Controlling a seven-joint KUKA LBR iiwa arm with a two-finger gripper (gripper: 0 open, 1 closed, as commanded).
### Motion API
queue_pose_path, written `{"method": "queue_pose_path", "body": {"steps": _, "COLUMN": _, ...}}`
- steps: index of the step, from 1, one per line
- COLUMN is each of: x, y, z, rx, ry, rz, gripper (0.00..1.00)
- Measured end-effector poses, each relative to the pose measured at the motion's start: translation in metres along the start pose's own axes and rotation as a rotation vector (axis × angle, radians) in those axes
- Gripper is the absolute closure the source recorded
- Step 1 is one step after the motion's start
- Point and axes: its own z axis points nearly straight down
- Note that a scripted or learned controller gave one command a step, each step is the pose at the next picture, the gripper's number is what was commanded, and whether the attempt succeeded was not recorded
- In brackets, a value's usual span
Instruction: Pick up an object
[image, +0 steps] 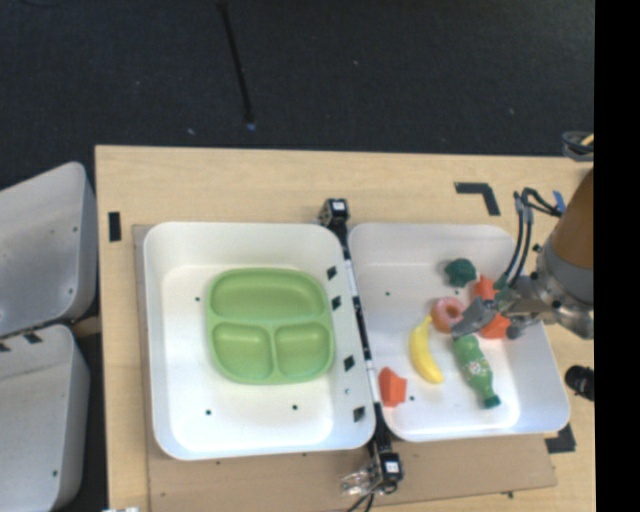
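The right bin (400, 260) holds several small objects. A dark green lump (460, 269) lies toward the back, with a small orange piece (484, 288) just beside it. A pink ring (446, 312) sits mid-bin, a yellow banana (424, 352) lies in front of it, and a green bottle (476, 371) lies to the banana's right. An orange-red piece (392, 386) rests by the bin's front left wall. My gripper (482, 320) reaches in from the right, low over the bin, between the pink ring and the top of the green bottle. Another orange bit (496, 326) shows right at the gripper.
The left bin (180, 410) bears a green divided plate (270, 325). A black divider strip (352, 320) runs between the bins. Cables (522, 235) hang by the arm at the right. Bare wooden bench (250, 185) surrounds both bins.
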Motion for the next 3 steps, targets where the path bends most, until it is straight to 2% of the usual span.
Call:
{"method": "queue_pose_path", "body": {"steps": 1, "x": 0.000, "y": 0.003, "z": -0.006, "rx": -0.012, "ry": -0.003, "rz": -0.003, "gripper": 0.00}}
{"method": "queue_pose_path", "body": {"steps": 3, "x": 0.003, "y": -0.005, "z": 0.104, "rx": -0.009, "ry": -0.003, "rz": -0.001, "gripper": 0.00}}
